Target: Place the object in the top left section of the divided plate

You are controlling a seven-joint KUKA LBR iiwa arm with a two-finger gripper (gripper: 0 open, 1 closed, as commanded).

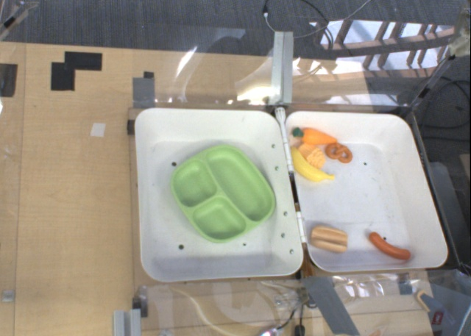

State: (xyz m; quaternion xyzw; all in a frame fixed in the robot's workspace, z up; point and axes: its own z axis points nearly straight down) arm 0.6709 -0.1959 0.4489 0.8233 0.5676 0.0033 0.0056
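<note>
Nothing sits in the green divided plate [223,192] yet; next, pick a toy like the banana [310,168] at three o'clock; claw state: cannot tell.

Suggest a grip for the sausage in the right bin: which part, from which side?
Grip the sausage at its midsection, coming straight down, fingers closing across its narrow width. It lies flat and slanted near the right bin's front wall, with open floor around it; the bun lies well apart to its left.
</note>
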